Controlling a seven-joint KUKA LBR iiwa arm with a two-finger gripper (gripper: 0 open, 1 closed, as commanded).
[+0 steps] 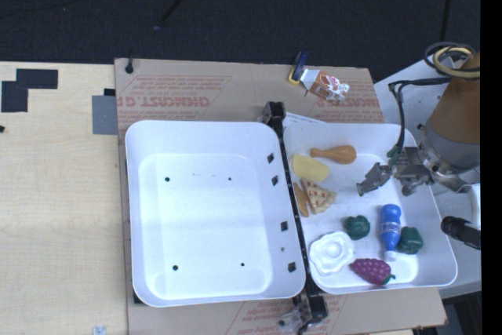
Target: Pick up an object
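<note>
My gripper hangs over the upper middle of the right bin, open, with nothing between its fingers. One grey finger points left toward the waffle piece. Just below the gripper stands a blue bottle, flanked by a dark green pepper and another green toy. A yellow fruit and an orange drumstick lie at the bin's far left. A fried egg and purple grapes sit along the near edge.
The left bin adjoins the right one along a black divider. A small packet and a blue-yellow clip lie on the cardboard behind the bins. The arm's orange band and cables are at the right.
</note>
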